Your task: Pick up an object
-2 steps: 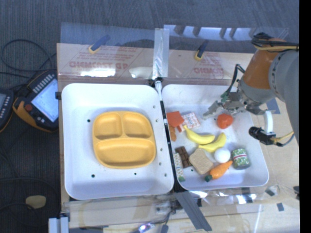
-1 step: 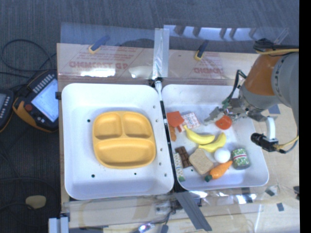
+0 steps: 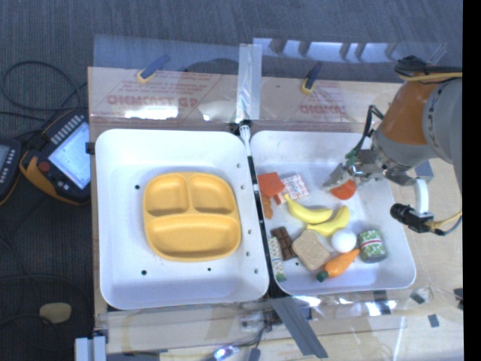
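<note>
Orange plastic carrot [image 3: 340, 264] lay at the right white bin's [image 3: 402, 273] near edge, w/ white egg [image 3: 343, 241] & yellow banana [image 3: 319, 216] behind. Farther back, two-finger gripper [image 3: 342, 177] hung beside a red-orange round toy [image 3: 343, 190]; finger state: can't tell.

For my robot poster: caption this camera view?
Robot arm's gripper reaches over toy food beside a yellow tray.

Two white bins [image 3: 113, 224]. One yellow tray [image 3: 192, 215]. One banana [image 3: 319, 216], one egg [image 3: 343, 241], one carrot [image 3: 338, 264], one bread slice [image 3: 310, 250], one green can [image 3: 371, 246], one tomato [image 3: 344, 190], one chocolate bar [image 3: 282, 243].
</note>
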Available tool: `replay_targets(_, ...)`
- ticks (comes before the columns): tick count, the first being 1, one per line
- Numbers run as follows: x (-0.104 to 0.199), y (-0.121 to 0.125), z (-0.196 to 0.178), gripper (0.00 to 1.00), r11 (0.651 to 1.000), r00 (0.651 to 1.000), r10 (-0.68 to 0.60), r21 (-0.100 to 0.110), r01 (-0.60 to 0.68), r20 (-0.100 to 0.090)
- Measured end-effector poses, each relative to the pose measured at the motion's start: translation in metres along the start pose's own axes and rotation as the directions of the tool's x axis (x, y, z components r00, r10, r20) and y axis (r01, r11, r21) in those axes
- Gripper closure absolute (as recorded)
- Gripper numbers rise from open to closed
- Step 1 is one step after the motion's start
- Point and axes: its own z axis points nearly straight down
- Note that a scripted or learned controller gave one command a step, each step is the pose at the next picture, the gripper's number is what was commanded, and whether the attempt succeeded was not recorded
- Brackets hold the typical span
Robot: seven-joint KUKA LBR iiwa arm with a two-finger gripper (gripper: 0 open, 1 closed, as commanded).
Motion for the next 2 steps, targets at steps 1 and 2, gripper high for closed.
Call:
replay_targets(1, -0.004, -0.047, 0.006, 1.00, 0.999, 0.999, 0.048, -0.004, -0.048, 0.005)
replay_targets(2, 0.061, -0.029, -0.147, 1.00, 0.994, 0.994, 0.109, 0.015, -0.109, 0.001)
